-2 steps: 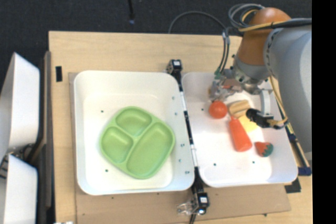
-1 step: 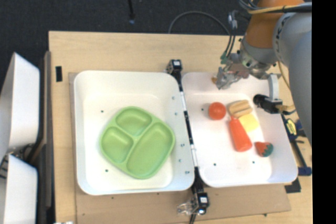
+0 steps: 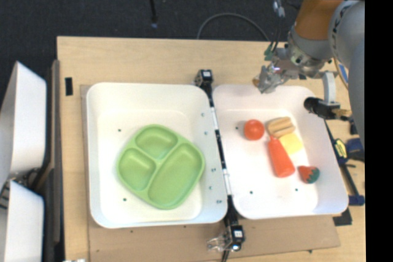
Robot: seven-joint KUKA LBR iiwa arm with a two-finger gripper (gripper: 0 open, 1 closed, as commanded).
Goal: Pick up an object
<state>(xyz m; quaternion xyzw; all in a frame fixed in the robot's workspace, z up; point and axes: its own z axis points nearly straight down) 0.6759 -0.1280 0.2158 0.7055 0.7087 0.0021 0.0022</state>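
Observation:
The right bin (image 3: 245,193) holds several toy foods. A red tomato (image 3: 253,129) lies left of a tan bread roll (image 3: 280,126). Below them sit a yellow block (image 3: 292,143) and an orange carrot-like piece (image 3: 281,158). A small red and green strawberry (image 3: 309,174) rests near the bin's right side. My gripper (image 3: 268,81) hangs over the bin's far rim, above and behind the tomato, with nothing seen in it.
The left bin (image 3: 104,107) carries a green divided plate (image 3: 161,166). A black clip (image 3: 204,77) sits at the far end of the seam between the bins, another clip (image 3: 234,234) at the near end. Wooden bench (image 3: 123,58) surrounds both bins.

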